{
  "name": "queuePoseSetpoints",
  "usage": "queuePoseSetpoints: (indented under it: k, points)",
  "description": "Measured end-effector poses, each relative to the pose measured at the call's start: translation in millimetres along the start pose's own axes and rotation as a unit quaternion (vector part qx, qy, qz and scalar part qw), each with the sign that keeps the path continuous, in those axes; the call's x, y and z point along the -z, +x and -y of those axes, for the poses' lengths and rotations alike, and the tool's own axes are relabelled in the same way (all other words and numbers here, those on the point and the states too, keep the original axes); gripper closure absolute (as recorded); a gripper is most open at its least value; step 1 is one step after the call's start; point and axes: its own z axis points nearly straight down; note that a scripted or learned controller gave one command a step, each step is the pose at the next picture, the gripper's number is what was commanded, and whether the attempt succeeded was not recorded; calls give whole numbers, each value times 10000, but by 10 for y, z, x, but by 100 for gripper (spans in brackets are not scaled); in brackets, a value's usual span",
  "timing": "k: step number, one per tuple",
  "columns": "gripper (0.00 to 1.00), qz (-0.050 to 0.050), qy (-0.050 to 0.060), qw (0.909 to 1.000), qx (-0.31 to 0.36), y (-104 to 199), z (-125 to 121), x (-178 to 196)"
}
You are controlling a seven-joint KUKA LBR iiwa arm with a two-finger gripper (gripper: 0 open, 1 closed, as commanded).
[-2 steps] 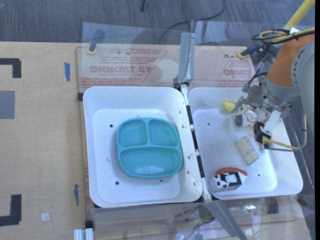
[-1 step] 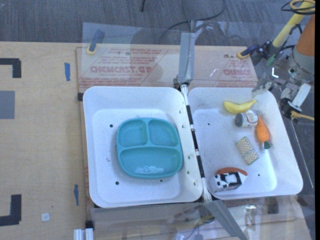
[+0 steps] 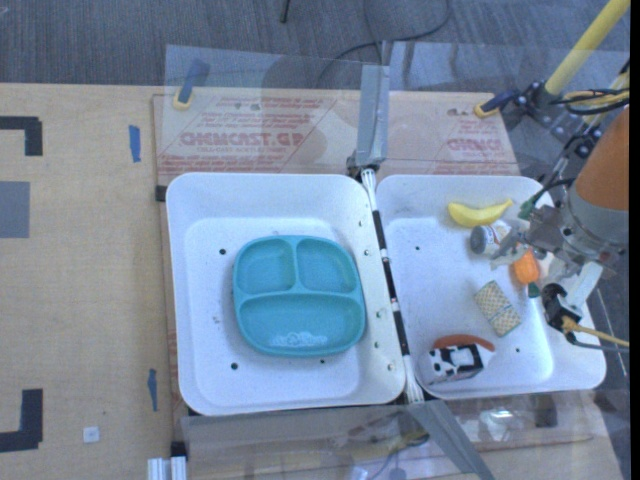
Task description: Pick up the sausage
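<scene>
The bench [image 3: 80, 268] carries two white bins side by side. The left bin [image 3: 200, 208] holds a teal divided plate [image 3: 298, 295] near its centre. The right bin [image 3: 420, 268] holds the smaller things.

The arm [image 3: 608, 183], grey with an orange band, comes in at 3 o'clock and hangs over the right bin's 3 o'clock side. The end effector [image 3: 522, 240] sits low by the bin's upper right part, just beside an orange ball [image 3: 525, 268] and a small grey can [image 3: 482, 238]. Whether it is spread or pressed together cannot be told, since its tip is lost among dark and metal parts; nothing can be made out between its fingers.

At the bin's 12 o'clock end lies a banana [image 3: 478, 211], its length running roughly 9 to 3 o'clock. A checked block [image 3: 497, 307] lies toward the middle right, tilted with its length from 11 to 5 o'clock. A black-and-white toy [image 3: 455, 362] rests at the 6 o'clock edge.

The sausage [image 3: 463, 342], reddish brown and thin, lies just above that toy, touching or overlapping its top. Its long axis runs about 9 to 3 o'clock, slightly bowed upward. It lies well apart from the end effector.
</scene>
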Motion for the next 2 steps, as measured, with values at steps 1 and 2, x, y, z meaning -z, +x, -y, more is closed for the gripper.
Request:
queuePoseSetpoints:
  k: [1, 2]
  points:
    - [0, 0, 7, 9984, 571, 673, 400, -174]
    - [0, 2, -8, 9993, -382, 237, 392, 46]
